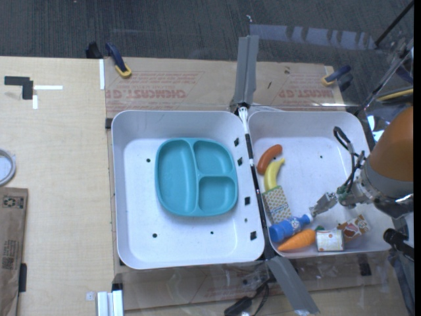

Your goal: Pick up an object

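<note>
We see the arm (395,157) reaching into the right bin (309,127), its claw (323,204) low over the bin floor with nothing between its fingers; whether they are spread or closed we cannot tell. Just left of the claw lie a sausage (269,157), a banana (273,174), a patterned packet (277,203), a blue bottle (287,228), a carrot (297,240) and a white can (329,241). The left bin (131,176) holds a teal divided plate (196,176).
</note>
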Motion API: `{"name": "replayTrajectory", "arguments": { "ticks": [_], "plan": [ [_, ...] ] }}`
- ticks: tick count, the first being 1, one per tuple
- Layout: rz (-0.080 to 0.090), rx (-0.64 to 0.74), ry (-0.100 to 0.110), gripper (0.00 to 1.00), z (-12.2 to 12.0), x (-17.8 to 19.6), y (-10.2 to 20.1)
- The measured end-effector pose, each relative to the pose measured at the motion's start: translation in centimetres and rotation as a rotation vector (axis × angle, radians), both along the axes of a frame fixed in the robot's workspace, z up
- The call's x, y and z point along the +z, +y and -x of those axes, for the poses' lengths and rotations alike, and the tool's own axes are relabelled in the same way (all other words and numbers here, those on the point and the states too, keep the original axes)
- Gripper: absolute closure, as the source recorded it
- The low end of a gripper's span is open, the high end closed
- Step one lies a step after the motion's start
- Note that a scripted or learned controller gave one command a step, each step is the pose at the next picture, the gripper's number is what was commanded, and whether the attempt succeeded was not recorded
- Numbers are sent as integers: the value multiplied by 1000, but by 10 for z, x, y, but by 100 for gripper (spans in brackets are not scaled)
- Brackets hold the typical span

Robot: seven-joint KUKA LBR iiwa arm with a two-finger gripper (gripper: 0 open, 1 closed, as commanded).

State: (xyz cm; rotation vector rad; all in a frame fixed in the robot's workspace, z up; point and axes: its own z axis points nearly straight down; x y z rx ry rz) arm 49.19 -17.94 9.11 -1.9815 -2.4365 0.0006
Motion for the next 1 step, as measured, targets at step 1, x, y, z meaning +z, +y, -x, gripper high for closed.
{"name": "replayTrajectory", "arguments": {
  "ticks": [1],
  "plan": [
    [0,-4,0,100,0,8,0]
  ]
}}
